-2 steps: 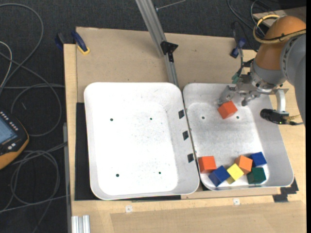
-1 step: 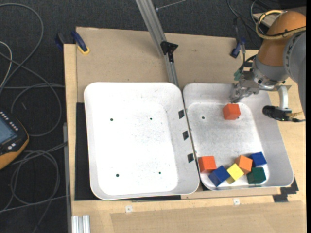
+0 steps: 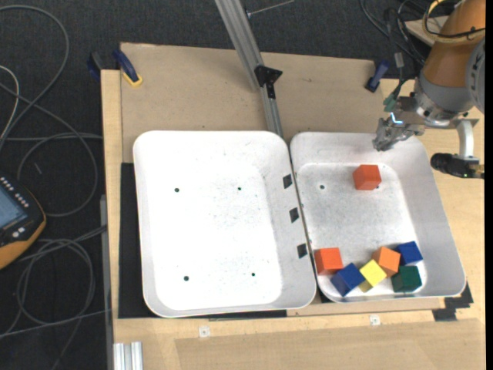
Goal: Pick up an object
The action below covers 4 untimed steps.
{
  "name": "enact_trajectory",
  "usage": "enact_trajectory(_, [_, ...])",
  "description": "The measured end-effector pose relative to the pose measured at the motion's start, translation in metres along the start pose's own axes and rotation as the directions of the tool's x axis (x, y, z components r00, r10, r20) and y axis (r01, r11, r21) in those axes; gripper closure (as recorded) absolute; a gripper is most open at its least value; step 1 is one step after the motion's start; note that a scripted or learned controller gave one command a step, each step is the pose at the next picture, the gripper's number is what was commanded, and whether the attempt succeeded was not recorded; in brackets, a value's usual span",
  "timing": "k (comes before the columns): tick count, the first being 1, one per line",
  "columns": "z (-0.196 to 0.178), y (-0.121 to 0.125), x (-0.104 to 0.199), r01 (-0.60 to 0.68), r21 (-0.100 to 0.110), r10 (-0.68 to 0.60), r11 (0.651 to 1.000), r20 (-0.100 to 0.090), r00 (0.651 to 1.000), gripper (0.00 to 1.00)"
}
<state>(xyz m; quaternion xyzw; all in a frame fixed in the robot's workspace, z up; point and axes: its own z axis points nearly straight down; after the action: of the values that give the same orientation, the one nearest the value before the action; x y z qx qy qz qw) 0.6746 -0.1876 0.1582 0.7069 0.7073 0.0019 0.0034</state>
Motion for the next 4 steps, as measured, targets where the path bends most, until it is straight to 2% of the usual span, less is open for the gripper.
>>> enact_trajectory(1, [-0.066,0.003,-0.003,0.001,-0.003,-0.001,1.000,0.001,1.000,1.00])
enact_trajectory(2, [-0.074,0.004,-0.003,0.000,0.003,0.000,1.000,-0.001,1.000,1.00])
enact_trajectory(3, [-0.071,-0.026,0.034,0.002,0.011,-0.002,1.000,-0.004,1.000,1.00])
enact_trajectory(4, [-0.085,-0.050,0.081,0.004,0.008,-0.004,1.000,-0.005,1.000,1.00])
